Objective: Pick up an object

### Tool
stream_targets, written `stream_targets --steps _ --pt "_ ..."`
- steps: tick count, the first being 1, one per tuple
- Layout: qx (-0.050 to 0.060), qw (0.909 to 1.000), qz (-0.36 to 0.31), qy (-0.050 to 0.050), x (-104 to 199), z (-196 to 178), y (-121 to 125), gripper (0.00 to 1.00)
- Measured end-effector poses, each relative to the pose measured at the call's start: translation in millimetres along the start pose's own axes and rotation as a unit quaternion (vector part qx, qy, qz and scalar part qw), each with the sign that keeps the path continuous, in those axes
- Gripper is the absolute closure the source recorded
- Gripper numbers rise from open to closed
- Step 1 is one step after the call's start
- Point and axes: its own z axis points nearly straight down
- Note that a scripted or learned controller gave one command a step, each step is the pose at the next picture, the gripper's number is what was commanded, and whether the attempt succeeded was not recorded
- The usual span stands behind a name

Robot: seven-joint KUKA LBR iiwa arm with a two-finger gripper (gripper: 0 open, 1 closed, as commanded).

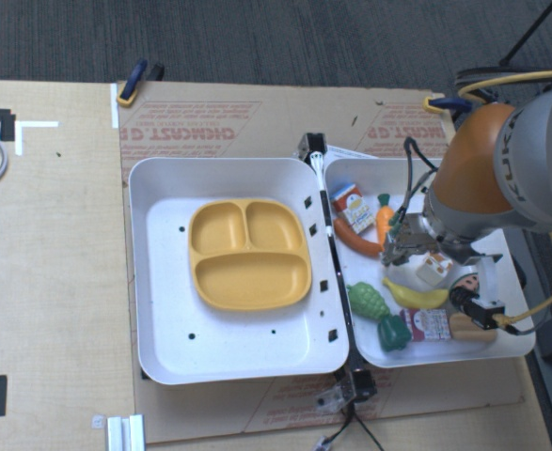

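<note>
A cardboard-covered worktop (191, 120) carries two white bins. The left bin (153, 280) holds one yellow divided plate (250, 254). The right bin (370, 172) holds one banana (415, 295) at six o'clock from the jaws (405, 244), one carrot (385, 220), one sausage (354, 239). Whether the jaws are parted, I cannot tell.

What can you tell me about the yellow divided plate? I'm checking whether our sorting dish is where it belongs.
The yellow divided plate is a rounded-square dish that looks like matte plastic, with raised ridges splitting it into three compartments: two smaller ones on the far side and one wide one on the near side. It lies flat and upright on the floor of the left bin, roughly central and slightly toward the far wall, touching no wall. Nothing lies in it, and the gripper is over the other bin.
</note>
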Motion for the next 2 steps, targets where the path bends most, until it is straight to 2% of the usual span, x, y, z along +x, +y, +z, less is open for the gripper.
stream_targets --steps 1,2 --pt "0.0 1.0 0.0 0.0 0.0 0.0 0.0 0.0" --pt "0.002 0.9999 -0.016 0.0 -9.1 10.4 36.1 0.0"
